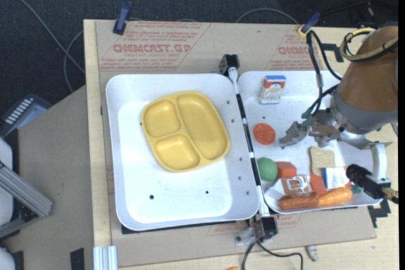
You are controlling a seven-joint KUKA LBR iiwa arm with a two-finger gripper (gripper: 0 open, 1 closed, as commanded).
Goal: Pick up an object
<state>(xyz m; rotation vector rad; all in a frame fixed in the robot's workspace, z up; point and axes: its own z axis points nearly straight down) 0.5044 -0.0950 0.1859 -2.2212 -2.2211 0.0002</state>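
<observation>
Our tool (292,136) hangs over the middle of the right bin (288,80), its fingers spread apart with nothing between them. Which thing the task means is open, so we judge by what lies closest. The red disc (264,133) sits just left of the tool, near the bin's left wall. It looks like a small toy food piece, light and rigid, and probably smooth, so we would close across its width rather than pinch it by an edge.

The carton (272,90) lies toward the bin's far edge, well apart from everything else. It appears light and boxy, with flat faces that should give good purchase, and it may dent if squeezed hard.

The near edge is crowded. The green ball (267,169) touches an orange block (286,170), and the ball's round shape would likely roll out from between the fingers. The carrot (335,196) and sausage (299,202) lie end to end along the near wall, awkward to reach without striking the rim. The toast (322,157) lies flat beside the tool and seems thin, with little to grip.

The left bin (123,136) holds a yellow tray (184,131), wide and shallow, a poor fit for our fingers.
</observation>
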